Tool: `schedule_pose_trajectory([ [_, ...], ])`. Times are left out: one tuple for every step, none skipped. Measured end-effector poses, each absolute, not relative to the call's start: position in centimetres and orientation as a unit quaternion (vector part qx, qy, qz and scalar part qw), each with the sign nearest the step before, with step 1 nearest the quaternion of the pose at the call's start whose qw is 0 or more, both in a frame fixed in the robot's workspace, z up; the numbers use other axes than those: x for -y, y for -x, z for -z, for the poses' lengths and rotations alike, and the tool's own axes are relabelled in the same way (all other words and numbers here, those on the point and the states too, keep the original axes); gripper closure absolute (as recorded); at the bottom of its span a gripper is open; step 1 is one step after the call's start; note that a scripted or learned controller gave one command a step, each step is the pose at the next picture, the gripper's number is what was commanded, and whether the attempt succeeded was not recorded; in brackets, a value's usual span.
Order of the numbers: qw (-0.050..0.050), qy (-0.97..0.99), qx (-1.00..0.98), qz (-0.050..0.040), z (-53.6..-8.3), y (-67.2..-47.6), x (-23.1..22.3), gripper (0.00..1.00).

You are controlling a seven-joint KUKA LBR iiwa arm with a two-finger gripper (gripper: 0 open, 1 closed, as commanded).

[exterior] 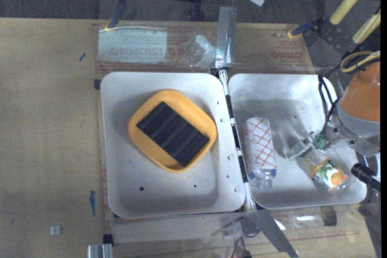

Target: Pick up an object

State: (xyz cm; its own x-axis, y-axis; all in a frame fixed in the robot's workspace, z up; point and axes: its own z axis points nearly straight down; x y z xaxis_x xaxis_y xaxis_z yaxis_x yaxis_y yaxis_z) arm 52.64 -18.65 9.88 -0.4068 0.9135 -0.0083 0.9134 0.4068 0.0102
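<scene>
the left bin (115, 148) holds an orange tray with a dark ribbed panel (172, 130). in the right bin (272, 90), a plastic bottle with a red lattice label (260, 148) lies along the left wall, and a small orange-and-green packet (328, 173) sits near the right corner. the tool (317, 142) hangs just above that packet; i cannot tell its state.

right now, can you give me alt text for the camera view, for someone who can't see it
Two shallow white bins sit side by side on a bench: the left bin holds a yellow tray with a dark ribbed insert, the right bin a red-patterned bottle and a small orange-and-green packet. A grey-and-orange arm reaches in from the right.
</scene>
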Motion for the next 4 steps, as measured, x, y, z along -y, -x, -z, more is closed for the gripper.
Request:
schedule_pose_trajectory([
  [0.006, -0.545, -0.839, -0.0020, -9.89, -52.64, 18.65, 0.00],
  [0.006, -0.545, -0.839, -0.0020, -9.89, -52.64, 18.65, 0.00],
  [0.006, -0.545, -0.839, -0.0020, -9.89, -52.64, 18.65, 0.00],
  [0.006, -0.545, -0.839, -0.0020, -9.89, -52.64, 18.65, 0.00],
])
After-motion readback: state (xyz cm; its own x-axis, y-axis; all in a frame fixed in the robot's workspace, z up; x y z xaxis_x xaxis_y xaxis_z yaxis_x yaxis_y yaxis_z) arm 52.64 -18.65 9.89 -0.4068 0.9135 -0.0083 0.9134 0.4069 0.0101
